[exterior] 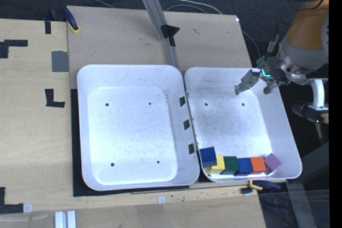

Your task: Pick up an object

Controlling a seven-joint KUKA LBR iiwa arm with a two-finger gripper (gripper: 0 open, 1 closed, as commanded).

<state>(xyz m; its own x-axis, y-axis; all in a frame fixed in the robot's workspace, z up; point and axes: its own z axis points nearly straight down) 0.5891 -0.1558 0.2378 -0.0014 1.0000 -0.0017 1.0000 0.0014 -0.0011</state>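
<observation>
Six coloured blocks (238,164), which I read as unlabelled, line the near wall of the right bin (278,115), well apart from the gripper (256,83) above its far right corner, fingers spread and holding nothing.

fixed overhead view, slanted down on the bench

set high above, looking down at a slant from the near side; takes in both white bins, left bin (131,125) and right bin (235,120), at middle distance, with the arm (307,34) entering from the right.
</observation>
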